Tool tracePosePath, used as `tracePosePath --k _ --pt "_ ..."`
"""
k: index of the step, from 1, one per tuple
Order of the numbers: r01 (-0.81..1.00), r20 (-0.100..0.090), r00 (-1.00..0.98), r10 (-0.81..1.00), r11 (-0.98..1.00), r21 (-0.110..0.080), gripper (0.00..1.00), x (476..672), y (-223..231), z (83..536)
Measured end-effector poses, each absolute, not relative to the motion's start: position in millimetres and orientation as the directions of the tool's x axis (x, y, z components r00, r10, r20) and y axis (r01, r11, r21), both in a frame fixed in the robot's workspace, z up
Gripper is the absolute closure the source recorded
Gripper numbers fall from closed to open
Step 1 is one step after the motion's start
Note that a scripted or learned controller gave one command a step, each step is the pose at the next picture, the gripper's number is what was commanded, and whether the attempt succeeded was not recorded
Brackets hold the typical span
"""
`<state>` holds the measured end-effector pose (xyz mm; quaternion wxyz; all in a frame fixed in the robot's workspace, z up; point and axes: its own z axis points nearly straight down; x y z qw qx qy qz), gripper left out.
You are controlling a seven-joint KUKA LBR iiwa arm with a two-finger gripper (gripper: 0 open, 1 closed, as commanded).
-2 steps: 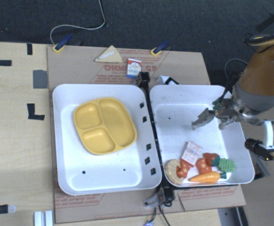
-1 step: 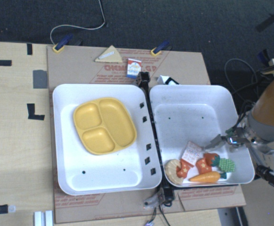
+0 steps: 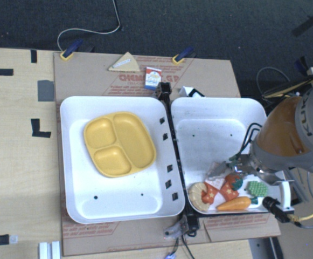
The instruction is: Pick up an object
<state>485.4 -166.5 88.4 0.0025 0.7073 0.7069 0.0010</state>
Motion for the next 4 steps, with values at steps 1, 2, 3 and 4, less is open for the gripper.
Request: tracePosePath --k 1,2,3,4 --pt "1.0 0.0 -0.001 1.0 0.001 0.013 1.0 489.3 -165 102" --pt "1.0 0.001 -0.001 1.0 0.001 0.011 0.0 488.7 -165 101" --pt "1.0 -0.001 0.001 1.0 -0.001 -0.001 0.0 487.3 -224 133" --pt "1.0 0.0 -0.001 1.0 0.001 0.002 0.0 508.0 -148 86"
